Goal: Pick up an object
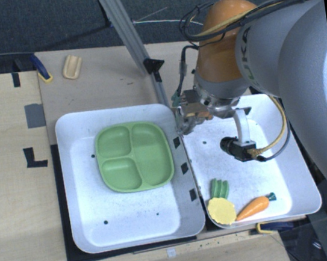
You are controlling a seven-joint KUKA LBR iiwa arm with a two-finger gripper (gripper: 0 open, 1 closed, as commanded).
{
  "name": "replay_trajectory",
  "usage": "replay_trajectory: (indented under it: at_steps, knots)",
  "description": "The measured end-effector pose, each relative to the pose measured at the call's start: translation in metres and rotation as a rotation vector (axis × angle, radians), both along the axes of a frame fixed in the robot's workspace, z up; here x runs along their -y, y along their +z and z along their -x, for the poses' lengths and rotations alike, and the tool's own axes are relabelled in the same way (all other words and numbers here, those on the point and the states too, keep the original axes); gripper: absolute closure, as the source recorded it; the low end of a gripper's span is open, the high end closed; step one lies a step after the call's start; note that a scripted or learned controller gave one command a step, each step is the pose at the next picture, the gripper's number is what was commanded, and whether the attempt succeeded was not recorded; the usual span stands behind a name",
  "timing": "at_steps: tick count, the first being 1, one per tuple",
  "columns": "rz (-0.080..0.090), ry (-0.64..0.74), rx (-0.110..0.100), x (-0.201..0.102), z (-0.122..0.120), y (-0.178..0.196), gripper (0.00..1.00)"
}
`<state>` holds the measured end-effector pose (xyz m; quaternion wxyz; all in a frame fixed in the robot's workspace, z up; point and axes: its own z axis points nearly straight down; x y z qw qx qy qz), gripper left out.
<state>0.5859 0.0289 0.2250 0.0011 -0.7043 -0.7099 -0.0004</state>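
Two white bins: the left bin (pixel 75 170) holds one green plate (pixel 134 156). Right of that plate lie one corn cob (pixel 221 204) and one carrot (pixel 253 206). The tool (pixel 187 117) hovers above them; grip state unclear.

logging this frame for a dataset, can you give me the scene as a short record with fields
left bin: green divided plate
right bin: orange carrot, yellow round piece, green ridged piece, all at the near edge
gripper: over the right bin's far left corner, apart from the three items
held object: none seen
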Motion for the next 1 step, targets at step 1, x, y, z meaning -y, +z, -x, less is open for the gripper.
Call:
replay_trajectory:
  at_steps: [1]
  knots:
    - [0.000, 0.000, -0.001, -0.0606, -0.0012, 0.0095, 1.00]
